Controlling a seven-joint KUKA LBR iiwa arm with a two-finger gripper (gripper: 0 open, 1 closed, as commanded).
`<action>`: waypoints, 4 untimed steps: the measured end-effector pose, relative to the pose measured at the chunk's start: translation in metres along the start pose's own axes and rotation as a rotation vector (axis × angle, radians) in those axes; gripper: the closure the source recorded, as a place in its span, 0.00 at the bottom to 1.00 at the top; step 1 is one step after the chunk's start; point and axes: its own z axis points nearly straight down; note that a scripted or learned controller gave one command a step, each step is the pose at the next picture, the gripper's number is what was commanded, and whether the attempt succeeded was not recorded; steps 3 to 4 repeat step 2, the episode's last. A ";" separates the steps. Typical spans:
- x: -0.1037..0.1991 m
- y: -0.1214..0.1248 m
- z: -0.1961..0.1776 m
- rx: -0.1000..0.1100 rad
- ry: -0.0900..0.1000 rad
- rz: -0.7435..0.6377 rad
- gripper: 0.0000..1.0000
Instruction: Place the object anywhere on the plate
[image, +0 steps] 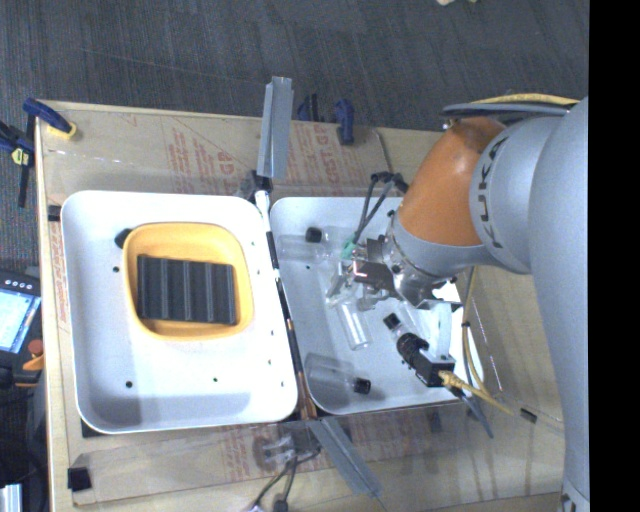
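The gripper (358, 270) hangs low over the middle of the right bin (303, 312), and the view from above does not show whether it is open or closed. The grey arm (520, 190) crowds in behind it and covers that bin's right side.

Just beside the gripper, on the side toward the bin's near wall, lies the clear tube (352, 326), the loose thing closest to it. Whether the two touch cannot be told. A small black piece (391, 321) sits just to the right of the tube, apart from it. On the gripper's other side, toward the far-left corner of the bin, is a small black cap (314, 235) with a faint clear piece (288, 245) next to it. Farther off, against the near wall, a larger clear cup (328, 374) lies on its side with a second black cap (361, 385) at its right.

The clear tube lies flat, its long axis running from the gripper toward the near wall, leaning slightly right. Which end is the mouth cannot be made out.

Well away to the gripper's left, across the wall between the bins, the left bin (90, 340) holds the yellow plate (185, 238). A dark ribbed slab (188, 290) rests flat in the middle of the plate, its ribs running from the far side to the near side.
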 end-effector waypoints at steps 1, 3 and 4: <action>0.120 0.038 0.024 -0.004 -0.002 -0.222 1.00; 0.120 0.038 0.023 -0.004 -0.002 -0.222 0.00; 0.120 0.038 0.023 -0.004 -0.002 -0.222 0.00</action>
